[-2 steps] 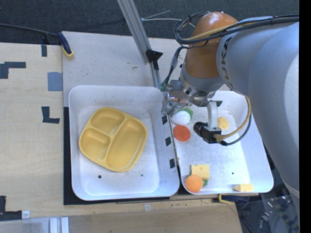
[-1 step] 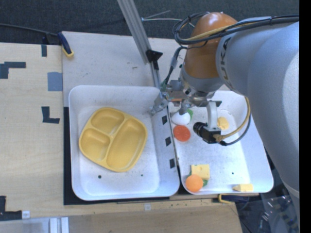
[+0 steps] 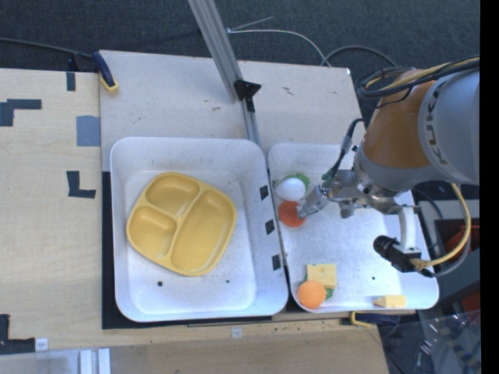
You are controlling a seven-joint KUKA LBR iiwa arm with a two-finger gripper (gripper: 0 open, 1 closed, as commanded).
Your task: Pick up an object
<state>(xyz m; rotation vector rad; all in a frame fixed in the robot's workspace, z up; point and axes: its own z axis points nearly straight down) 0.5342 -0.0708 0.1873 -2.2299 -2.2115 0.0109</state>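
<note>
We see the gripper (image 3: pixel 312 202) low in the right bin (image 3: pixel 355 275), at the bin's upper left corner, just beside a white ball (image 3: pixel 292 187) and a red-orange round piece (image 3: pixel 291 215) that lies below it. The jaws point toward the gap between these two, and we cannot tell whether they stand open or closed, since the metal tip is small and blurred against the white floor; nothing shows between them.

We judge the white ball to be the likeliest target. It looks like a light, smooth, hard toy, so it will roll away at a glancing touch and may slip out of a shallow pinch. We would take it across its widest part, with the jaws low enough to pass its middle. The bin wall just to its left leaves little room for the far finger, which could push the ball aside.

The red-orange piece seems flatter and may be harder to get under. Nearer the bin's front edge lie a yellow block (image 3: pixel 321 274), touching an orange ball (image 3: pixel 312 294), and a small yellow wedge (image 3: pixel 390 301) well apart at the right. The block has flat sides that would suit a firm pinch.

The left bin (image 3: pixel 132 287) holds a yellow divided plate (image 3: pixel 182 223).
</note>
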